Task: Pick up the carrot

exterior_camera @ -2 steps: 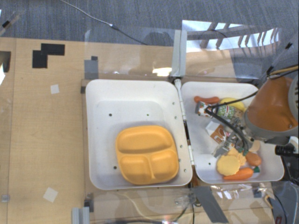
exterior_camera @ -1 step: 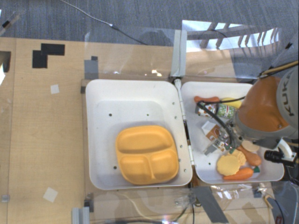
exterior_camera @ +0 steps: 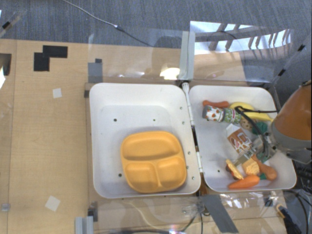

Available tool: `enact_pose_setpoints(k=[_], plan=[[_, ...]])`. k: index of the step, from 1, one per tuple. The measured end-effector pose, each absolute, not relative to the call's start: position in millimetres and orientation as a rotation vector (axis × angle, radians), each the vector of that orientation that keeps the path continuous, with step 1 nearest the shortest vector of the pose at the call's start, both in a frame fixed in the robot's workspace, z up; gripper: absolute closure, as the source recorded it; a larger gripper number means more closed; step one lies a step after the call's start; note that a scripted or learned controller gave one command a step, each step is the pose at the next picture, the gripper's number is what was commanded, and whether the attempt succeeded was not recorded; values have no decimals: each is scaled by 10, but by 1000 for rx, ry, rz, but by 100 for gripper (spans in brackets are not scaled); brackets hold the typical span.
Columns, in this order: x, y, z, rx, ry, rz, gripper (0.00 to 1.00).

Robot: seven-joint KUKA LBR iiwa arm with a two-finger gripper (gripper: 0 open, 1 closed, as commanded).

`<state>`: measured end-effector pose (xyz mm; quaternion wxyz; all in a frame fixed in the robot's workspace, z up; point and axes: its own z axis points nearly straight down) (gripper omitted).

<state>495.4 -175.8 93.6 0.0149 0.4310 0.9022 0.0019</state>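
The carrot (exterior_camera: pixel 243 182) is orange and elongated and lies near the front wall of the right bin (exterior_camera: pixel 210 179), pointing left. The arm's orange band (exterior_camera: pixel 295 121) enters from the right. Below the band, the gripper (exterior_camera: pixel 261 148) hangs over the right part of that bin, above and to the right of the carrot, among the clutter. The gripper is dark and partly hidden by the wrist. Nothing can be made out held in it.
Also in the right bin are a banana (exterior_camera: pixel 248 108), a red item (exterior_camera: pixel 217 104), a small printed can (exterior_camera: pixel 214 114), a brown packet (exterior_camera: pixel 240 140), toast-like pieces (exterior_camera: pixel 249 167) and another orange piece (exterior_camera: pixel 268 172). The left bin (exterior_camera: pixel 105 111) holds a yellow divided plate (exterior_camera: pixel 153 161).
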Motion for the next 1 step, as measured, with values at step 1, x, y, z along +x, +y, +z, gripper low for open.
enact_pose_setpoints(k=[1], plan=[[4934, -1402, 912, 1485, 2742, 6, 0]])
